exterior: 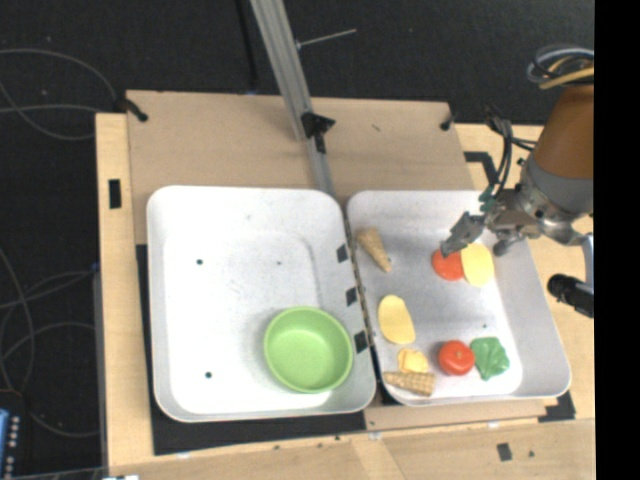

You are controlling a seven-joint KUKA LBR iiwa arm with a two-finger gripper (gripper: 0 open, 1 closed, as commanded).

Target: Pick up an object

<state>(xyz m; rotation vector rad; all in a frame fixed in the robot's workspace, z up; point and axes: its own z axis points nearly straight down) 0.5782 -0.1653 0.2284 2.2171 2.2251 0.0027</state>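
A tan table (pixel 400 133) bears two white bins; no writing is legible. The hand (pixel 487 230), fingers spread wide, hangs over the right bin (pixel 420 218) near its far right corner, above a smooth yellow piece (pixel 479 265) touching a red one (pixel 447 265).

No text, label, brand, number or sign could be read anywhere. The bins (pixel 250 218), the bowl (pixel 308 348) and the toy foods bore no legible marking, and the surface (pixel 220 138) and arm (pixel 570 138) carried none that could be made out.
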